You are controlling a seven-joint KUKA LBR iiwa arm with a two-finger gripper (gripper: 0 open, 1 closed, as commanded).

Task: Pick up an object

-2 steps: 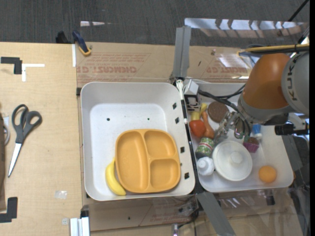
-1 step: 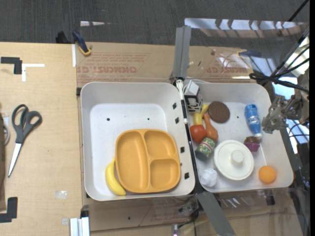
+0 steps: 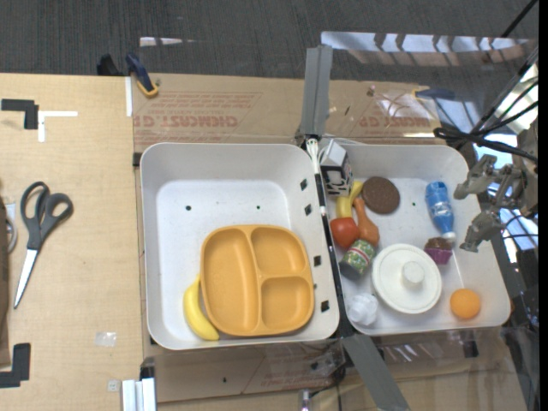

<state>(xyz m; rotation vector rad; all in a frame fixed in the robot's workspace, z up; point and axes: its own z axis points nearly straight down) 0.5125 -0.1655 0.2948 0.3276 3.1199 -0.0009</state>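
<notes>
Hand (image 3: 481, 202) was seen at the right bin's (image 3: 479, 163) right wall, nothing visibly gripped; finger state could not be told. Nearest candidate was the blue bottle (image 3: 439, 207), lying flat in the right bin beside a dark purple item (image 3: 440, 249). Bottle was judged light, rigid, slippery and prone to rolling; best gripped across the mid-body.

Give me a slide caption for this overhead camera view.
Gripper at the right bin's far edge; orange tray and banana lie in the left bin.
</notes>
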